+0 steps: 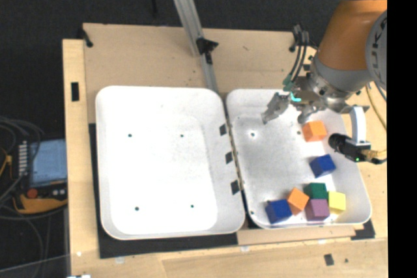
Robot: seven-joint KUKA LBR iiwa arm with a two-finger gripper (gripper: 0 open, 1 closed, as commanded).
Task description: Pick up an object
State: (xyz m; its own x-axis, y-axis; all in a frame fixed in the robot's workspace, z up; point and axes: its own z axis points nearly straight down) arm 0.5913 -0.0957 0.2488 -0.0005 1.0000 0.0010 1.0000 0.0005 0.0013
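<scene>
The gripper hangs over the upper part of the right bin with its two fingers spread apart and nothing between them; one finger points down and to the left, the other sits just above the upper orange cube. That cube lies nearest the jaws, just to their lower right and apart from the rest, which probably makes it the easiest pick, since open floor surrounds it. A blue cube sits lower, near the bin's right wall. The remaining blocks crowd the bottom right corner: a second blue cube, a second orange cube, a green cube, a purple cube and a yellow cube, packed touching or nearly so, likely leaving little room for a finger on either side. The left bin lies alongside. The arm reaches in from the right, its orange band above the wrist, tilted so the gripper leans leftward over the bin.
</scene>
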